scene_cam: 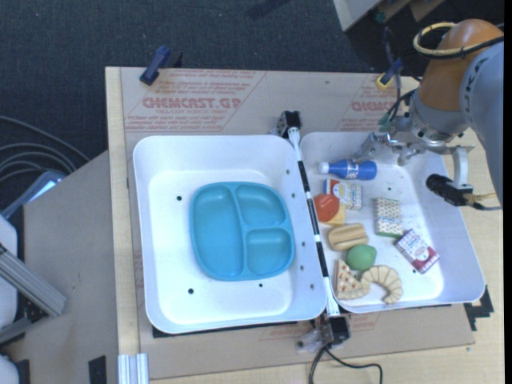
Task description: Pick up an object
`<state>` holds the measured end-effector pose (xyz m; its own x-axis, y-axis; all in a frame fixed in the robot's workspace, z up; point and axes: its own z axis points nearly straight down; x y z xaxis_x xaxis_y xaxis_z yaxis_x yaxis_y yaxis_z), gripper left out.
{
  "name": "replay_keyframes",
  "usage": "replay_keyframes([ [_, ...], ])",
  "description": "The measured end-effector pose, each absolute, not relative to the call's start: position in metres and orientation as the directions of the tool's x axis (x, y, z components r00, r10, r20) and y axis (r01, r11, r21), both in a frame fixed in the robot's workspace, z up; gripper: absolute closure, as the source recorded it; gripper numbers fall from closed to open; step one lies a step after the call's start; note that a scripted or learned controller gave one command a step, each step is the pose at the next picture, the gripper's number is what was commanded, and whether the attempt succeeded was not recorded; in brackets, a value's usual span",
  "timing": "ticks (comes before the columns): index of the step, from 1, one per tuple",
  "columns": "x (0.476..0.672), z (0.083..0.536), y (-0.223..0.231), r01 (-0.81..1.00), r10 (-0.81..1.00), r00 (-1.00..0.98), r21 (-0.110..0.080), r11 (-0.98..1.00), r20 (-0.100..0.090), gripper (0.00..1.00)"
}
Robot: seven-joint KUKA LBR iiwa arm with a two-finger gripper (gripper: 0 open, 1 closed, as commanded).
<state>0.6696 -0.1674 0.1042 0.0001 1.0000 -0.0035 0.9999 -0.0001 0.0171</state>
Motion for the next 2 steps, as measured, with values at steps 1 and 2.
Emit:
replay_keyframes([
  [1,0.667,0.085,-0.092,1.0,1.0,-0.002,-0.001,0.002,0.002,0.0],
  [2,0.667,0.095,-0.092,1.0,1.0,-0.002,-0.001,0.002,0.001,1.0],
])
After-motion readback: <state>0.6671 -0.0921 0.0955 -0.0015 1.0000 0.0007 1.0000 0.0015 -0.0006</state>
